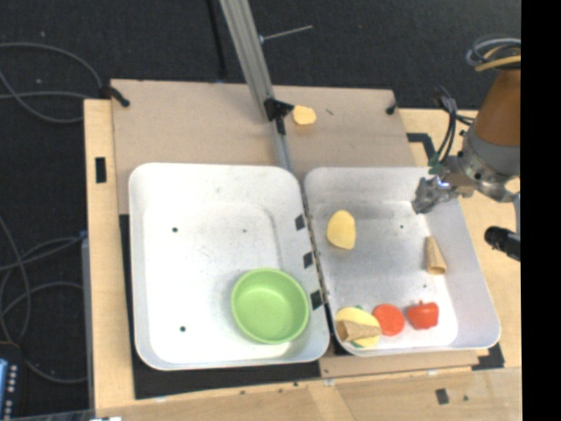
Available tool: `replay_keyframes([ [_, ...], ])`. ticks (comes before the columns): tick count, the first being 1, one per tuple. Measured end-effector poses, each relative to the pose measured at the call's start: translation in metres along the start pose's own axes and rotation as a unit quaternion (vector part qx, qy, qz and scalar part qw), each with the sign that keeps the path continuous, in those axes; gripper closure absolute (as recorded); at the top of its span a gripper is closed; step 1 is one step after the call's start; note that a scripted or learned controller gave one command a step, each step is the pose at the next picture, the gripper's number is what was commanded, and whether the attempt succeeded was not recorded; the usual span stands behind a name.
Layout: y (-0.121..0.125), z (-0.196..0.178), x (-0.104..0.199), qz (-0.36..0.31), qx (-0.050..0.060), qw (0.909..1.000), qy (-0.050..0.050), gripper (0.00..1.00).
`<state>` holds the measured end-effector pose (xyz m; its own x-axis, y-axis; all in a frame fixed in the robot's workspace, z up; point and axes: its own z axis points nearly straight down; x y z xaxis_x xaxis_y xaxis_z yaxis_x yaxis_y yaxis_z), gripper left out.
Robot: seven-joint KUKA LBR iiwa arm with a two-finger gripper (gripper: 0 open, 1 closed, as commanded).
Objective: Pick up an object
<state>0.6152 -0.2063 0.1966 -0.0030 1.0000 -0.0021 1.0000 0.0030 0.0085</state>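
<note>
The right bin [456, 331] holds a yellow lemon-like piece [342, 230] near its middle left. A tan cone-shaped piece [435, 255] lies towards its right side. Along its front edge sit a yellow and tan piece [358, 326], a red-orange tomato [388, 319] and a red pepper-like piece [422, 315]. My gripper [427, 194] hangs over the bin's far right corner, up and right of the lemon piece and above the cone. Nothing shows between its fingers.
The left bin [175, 200] holds a green bowl [270, 305] at its front right. A small yellow object [304, 115] lies on the board behind the bins, beside a slanted metal post [250, 51]. Cables run over the dark floor at left.
</note>
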Motion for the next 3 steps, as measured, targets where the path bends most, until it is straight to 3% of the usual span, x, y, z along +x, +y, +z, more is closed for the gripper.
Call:
replay_keyframes([
  [1, 0.002, -0.055, -0.001, -0.001, 0.0, 1.0, 0.0, 1.0],
  [3, -0.015, -0.041, 0.108, -0.002, 0.004, 1.0, 0.001, 1.0],
])
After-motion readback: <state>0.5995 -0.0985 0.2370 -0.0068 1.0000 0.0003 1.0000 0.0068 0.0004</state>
